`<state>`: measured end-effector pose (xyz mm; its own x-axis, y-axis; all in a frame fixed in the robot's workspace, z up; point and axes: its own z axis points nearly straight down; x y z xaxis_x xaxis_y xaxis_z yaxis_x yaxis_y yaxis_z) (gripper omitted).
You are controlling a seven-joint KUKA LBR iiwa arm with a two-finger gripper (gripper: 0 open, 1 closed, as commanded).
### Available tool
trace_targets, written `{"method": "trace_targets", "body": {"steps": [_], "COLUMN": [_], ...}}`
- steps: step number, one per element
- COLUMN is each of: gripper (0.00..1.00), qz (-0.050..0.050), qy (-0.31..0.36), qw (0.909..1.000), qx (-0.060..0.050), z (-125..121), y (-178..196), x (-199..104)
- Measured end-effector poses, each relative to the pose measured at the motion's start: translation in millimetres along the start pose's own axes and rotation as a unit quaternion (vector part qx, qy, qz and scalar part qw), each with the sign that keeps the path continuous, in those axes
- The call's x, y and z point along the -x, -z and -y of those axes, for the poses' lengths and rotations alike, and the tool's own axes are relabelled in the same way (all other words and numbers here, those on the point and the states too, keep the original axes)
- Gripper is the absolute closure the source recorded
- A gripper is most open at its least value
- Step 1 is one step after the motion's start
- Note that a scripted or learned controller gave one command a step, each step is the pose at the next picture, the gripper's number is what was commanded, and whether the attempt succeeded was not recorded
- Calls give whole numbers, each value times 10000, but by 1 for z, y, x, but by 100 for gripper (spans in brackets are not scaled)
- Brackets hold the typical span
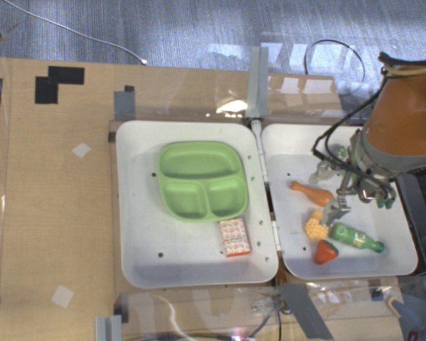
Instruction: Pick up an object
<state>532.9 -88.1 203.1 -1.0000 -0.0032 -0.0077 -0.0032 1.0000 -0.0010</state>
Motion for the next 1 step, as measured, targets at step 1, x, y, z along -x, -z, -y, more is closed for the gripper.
{"method": "trace_targets", "body": {"steps": [1], "gripper": [0], "qz": [-16], "qy": [-1993], "qw": [9799], "qx": [3], "z": [2], "y": [-64], "x": [66]}}
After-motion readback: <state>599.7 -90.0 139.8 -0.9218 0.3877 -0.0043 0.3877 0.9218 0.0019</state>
